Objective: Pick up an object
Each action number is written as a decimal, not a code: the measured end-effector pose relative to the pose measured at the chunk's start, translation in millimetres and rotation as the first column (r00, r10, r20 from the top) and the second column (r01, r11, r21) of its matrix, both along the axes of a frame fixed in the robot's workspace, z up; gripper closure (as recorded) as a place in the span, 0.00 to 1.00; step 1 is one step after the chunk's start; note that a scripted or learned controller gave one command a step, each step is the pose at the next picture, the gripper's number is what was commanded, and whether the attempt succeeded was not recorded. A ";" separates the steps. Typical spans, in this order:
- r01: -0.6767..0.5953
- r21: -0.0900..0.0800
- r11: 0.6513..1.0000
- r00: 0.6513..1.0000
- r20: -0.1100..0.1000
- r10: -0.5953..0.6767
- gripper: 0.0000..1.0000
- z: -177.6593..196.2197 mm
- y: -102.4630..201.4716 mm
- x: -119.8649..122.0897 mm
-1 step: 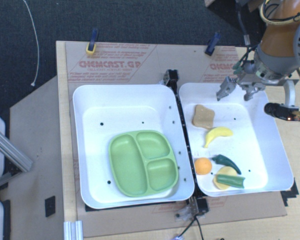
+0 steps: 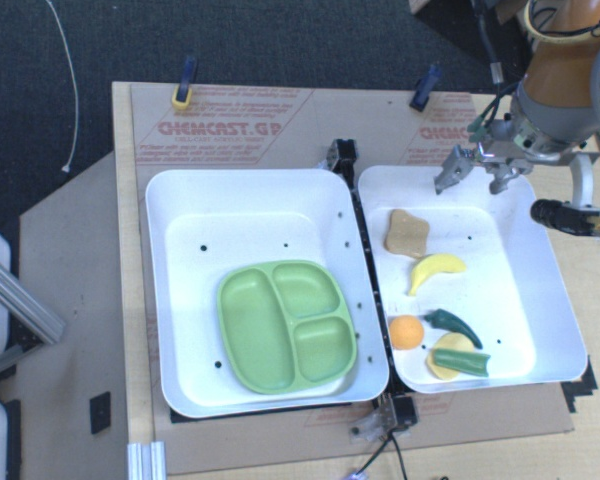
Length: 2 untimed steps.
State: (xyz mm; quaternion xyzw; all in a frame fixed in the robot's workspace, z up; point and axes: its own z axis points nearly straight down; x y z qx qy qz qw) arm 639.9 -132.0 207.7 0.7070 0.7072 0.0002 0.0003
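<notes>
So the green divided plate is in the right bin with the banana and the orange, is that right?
Not quite. The camera view shows the green plate alone in the left bin. The banana and the orange do lie in the right bin.

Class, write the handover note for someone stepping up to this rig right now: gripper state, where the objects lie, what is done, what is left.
Gripper: open, holding nothing, above the right bin's far edge.
Right bin: bread slice, banana, orange, dark green pepper, a yellow-and-green piece.
Left bin: green divided plate.
Done: nothing picked up.
Left: descend, grasp one object, lift. The bread slice lies nearest.
</notes>
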 end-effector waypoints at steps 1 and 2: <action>0.000 0.000 1.000 1.000 -0.003 0.000 0.00 -59.4 -2.2 3.2; -0.001 0.001 1.000 1.000 -0.007 0.001 0.00 -109.7 -5.5 11.1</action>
